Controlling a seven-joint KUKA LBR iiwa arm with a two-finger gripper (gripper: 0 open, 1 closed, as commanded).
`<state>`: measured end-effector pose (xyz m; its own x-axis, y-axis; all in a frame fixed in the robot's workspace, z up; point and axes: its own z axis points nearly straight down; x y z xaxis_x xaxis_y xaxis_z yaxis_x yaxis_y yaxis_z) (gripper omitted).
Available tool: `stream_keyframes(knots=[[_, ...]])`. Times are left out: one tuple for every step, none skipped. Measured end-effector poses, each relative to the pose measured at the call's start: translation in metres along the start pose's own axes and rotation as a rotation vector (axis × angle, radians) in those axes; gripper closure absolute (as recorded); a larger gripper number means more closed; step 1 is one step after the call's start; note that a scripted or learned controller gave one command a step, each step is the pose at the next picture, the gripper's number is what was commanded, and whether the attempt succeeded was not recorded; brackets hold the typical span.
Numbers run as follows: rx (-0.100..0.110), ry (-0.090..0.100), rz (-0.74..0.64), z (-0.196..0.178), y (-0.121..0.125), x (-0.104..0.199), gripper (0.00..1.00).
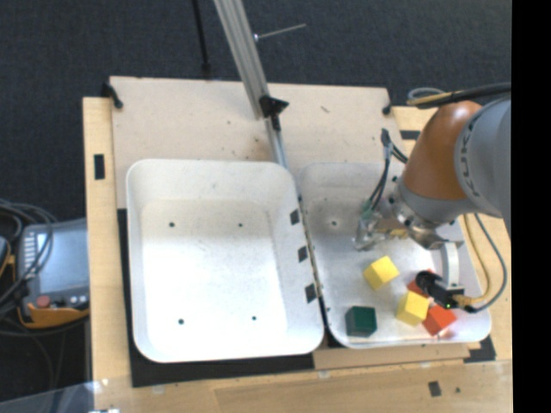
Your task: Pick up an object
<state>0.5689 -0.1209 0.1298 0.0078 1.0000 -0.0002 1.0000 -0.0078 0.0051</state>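
1. Reaching in from the right of the camera view, the grey arm (469,157) with its orange band hangs over the right bin (331,188), and its end effector (372,235) sits low above the bin floor.
2. Whether the end effector is open or closed cannot be told from this angle, and nothing is visibly held by it.
3. One yellow block (380,272) lies just below the end effector, apart from it.
4. A second yellow block (413,308) touches a red block (440,318) near the bin's lower right corner.
5. A dark green block (361,320) rests by the bin's lower edge.
6. The left bin (215,256) sits beside it on the bench (189,114).
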Motion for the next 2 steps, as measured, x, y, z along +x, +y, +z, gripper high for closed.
stream_keyframes(knots=[[-0.001,-0.001,-0.011,-0.048,0.007,0.005,1.0],[0.0,-0.001,-0.012,-0.074,0.009,0.004,1.0]])
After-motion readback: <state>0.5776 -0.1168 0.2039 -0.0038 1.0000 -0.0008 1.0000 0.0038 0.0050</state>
